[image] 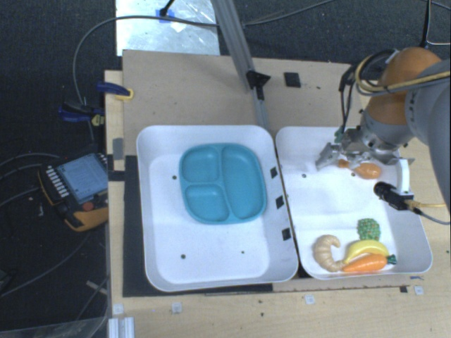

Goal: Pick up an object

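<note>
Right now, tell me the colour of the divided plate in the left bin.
Light blue; the divided plate shows clearly in the camera view.

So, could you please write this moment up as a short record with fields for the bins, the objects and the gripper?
left bin: holds a blue divided plate
right bin: holds toy foods
near corner of right bin: croissant, banana, carrot, broccoli, clustered together
far side of right bin: small orange object, lying apart from the cluster
gripper: low over the far side of the right bin, right beside the small orange object
grasp: cannot tell from this view
</note>
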{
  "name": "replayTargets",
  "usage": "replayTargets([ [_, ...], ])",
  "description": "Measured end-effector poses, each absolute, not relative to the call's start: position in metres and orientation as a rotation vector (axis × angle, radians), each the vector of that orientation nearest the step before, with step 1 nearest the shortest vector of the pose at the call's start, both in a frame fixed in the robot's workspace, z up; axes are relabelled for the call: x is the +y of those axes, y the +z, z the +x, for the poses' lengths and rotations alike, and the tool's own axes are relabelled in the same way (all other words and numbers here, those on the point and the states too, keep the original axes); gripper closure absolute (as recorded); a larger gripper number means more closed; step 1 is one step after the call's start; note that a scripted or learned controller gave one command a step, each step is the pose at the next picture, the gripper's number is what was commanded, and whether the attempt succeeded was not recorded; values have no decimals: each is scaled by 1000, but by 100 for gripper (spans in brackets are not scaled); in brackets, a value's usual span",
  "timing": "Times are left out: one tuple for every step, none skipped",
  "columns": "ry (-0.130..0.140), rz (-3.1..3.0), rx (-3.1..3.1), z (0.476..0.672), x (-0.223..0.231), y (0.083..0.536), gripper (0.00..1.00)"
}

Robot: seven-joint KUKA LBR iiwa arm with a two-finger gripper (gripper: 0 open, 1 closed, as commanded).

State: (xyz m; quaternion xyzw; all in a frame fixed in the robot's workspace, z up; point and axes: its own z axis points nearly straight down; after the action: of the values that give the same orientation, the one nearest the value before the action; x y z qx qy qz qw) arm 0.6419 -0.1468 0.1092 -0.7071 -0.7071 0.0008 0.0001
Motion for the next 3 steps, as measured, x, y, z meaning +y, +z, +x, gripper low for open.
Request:
replayTargets([
  [-1, -2222, -2224, 643, -147, 84, 0],
  [-7, -2226, -2228, 645, -147, 98, 100],
  [-6, -2224, -2227, 649, -151, 144, 100],
])
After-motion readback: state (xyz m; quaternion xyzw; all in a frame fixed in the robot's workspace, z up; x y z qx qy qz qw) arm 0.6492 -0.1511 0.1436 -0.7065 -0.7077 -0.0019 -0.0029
